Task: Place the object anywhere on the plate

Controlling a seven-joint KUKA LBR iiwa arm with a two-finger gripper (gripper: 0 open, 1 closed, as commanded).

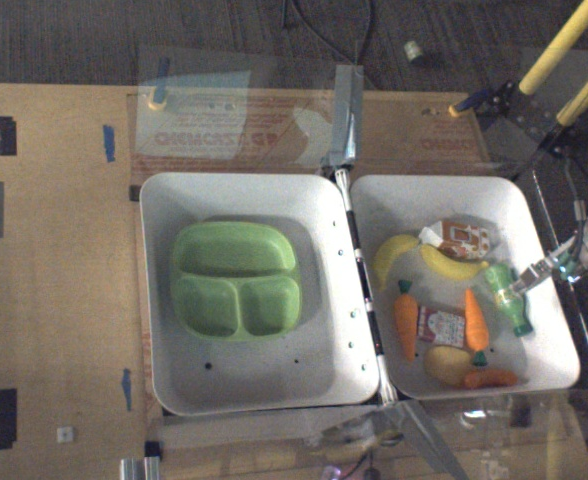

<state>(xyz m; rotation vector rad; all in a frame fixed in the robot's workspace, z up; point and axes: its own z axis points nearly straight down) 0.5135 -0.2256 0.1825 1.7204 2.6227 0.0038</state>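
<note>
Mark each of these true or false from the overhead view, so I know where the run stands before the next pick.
1. The green plate lies in the left bin. True.
2. The plate has a single undivided well. False: it has three compartments, one long at the top and two below.
3. A carrot already lies on the plate. False: the carrots are in the right bin with the other toy food.
4. The hand is over the right bin, near the green bottle. True.
5. The banana lies in the left bin. False: it lies in the right bin, beside a small carton.
</note>
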